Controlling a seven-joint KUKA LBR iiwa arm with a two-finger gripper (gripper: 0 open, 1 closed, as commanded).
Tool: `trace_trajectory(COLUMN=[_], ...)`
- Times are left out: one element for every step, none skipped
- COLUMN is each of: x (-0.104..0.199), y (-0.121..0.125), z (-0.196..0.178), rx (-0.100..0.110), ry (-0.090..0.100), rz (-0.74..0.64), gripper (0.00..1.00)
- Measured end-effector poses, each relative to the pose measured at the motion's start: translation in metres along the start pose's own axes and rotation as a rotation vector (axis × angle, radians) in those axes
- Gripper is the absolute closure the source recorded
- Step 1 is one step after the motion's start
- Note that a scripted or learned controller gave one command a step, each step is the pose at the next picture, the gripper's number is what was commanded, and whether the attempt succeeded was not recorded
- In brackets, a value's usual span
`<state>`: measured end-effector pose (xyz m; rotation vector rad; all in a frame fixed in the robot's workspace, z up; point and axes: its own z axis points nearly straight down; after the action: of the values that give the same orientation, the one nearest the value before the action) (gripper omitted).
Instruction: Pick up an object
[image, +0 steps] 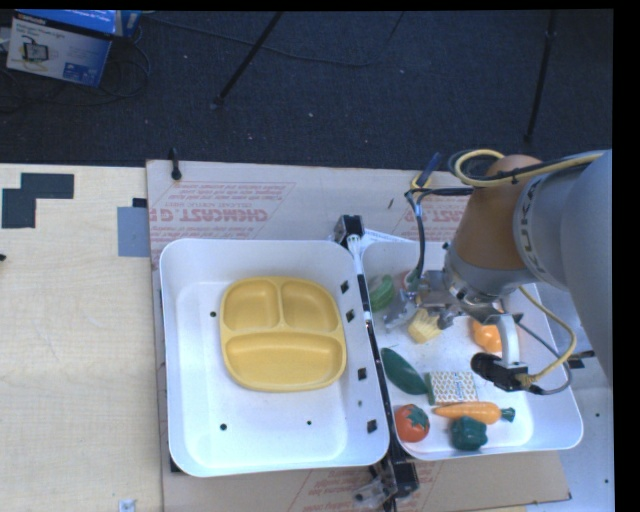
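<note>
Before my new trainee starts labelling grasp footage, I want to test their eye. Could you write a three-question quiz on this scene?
1. True or false: the yellow tray lies in the left bin.
2. Which item lies nearest the bottom edge of the right bin?
A. carrot
B. green pepper
C. yellow block
3. Fill in: the tray has ___ compartments.

Key:
1. True.
2. B. The pepper sits just below the carrot, beside the tomato.
3. Three: two small ones at the top and one long one below.
</note>
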<state>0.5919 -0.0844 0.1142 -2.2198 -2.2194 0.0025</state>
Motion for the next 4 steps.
trace_trajectory(x=[-0.061,-0.109,-0.122,-0.099], y=[0.033,0.003,0.053,-0.02], z=[-0.002,0.027,-0.001,0.026], rx=[0.0,0.001,-0.002,0.0], ry=[0.0,0.0,-0.001,0.001], rz=[0.0,0.0,-0.003,0.001], gripper=[0.0,0.0,0.0,0.0])
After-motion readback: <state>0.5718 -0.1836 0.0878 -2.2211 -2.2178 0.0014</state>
